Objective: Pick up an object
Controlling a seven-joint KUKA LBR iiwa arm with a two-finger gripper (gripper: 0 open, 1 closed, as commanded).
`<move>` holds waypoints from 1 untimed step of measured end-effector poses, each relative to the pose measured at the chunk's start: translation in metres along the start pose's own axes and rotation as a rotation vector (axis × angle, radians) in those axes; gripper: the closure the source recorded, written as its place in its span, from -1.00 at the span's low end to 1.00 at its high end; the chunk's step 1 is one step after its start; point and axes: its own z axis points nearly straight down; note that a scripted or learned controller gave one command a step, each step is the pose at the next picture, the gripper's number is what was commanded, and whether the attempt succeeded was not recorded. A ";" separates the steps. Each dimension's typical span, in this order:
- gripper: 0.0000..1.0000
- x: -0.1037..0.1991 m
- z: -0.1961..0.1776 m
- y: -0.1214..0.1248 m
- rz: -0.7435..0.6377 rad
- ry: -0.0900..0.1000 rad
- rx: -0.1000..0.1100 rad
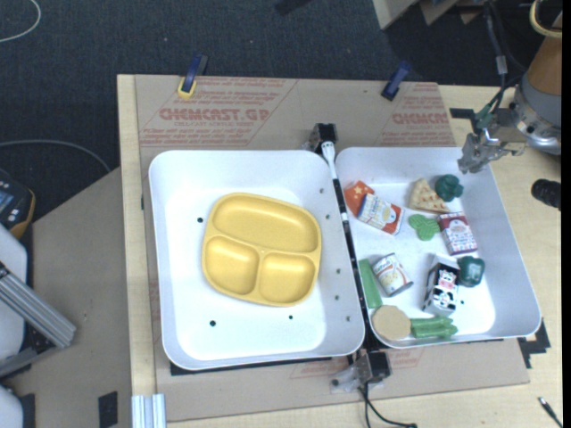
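Small toy foods lie scattered in the right bin (508, 239): an orange packet (375, 208), a tin (390, 274), a cow-print carton (442, 291).

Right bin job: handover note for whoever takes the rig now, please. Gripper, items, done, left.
Gripper: above the far right corner of the right bin, nothing seen between its fingers; open or shut can't be read.
Items: all lie in the right bin. Orange-and-white packet, toast slice with a dark green piece beside it, red carton, small can, cow-print carton, tan disc.
Left bin: holds the yellow divided tray.
Done: no pick yet.
Left: descend, grasp one item, lift. The toast and green piece are nearest.
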 end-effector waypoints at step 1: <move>1.00 0.000 -0.016 0.001 0.001 0.001 0.003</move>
